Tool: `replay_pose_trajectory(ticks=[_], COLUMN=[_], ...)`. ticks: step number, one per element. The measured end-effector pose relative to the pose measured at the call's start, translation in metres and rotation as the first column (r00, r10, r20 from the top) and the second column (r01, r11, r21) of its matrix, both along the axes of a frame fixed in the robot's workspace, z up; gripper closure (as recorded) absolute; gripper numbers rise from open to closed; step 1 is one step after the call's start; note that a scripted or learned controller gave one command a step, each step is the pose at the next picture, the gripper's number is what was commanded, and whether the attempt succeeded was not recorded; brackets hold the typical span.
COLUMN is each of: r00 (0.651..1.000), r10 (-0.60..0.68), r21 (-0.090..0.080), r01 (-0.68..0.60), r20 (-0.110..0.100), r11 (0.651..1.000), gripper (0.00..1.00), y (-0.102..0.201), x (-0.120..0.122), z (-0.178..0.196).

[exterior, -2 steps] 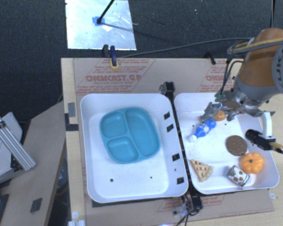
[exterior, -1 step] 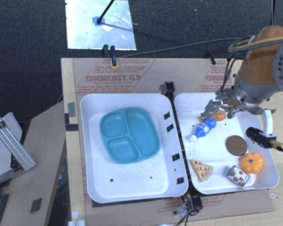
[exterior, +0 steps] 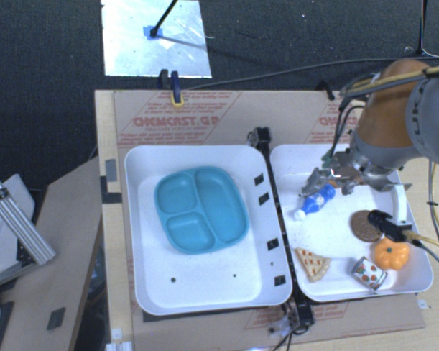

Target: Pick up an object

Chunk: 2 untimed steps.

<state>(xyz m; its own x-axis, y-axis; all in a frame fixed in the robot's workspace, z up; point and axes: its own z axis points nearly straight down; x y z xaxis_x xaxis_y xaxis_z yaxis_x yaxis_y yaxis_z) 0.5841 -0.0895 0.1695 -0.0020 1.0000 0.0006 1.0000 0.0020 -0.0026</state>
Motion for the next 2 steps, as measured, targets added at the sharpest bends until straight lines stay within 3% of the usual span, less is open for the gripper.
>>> replay_pose_trajectory(ticks=[1,2], r00=[1.0,1.0], r10=[-0.001,-0.002], r21=[0.0,0.0], r01=[0.001,0.002], r20=[-0.002,0.001], r11=[1.0,1.0], gripper=[0.0,0.0], y=[0.005,0.006], x=[0.003,0.003], z=[-0.061,-0.086])
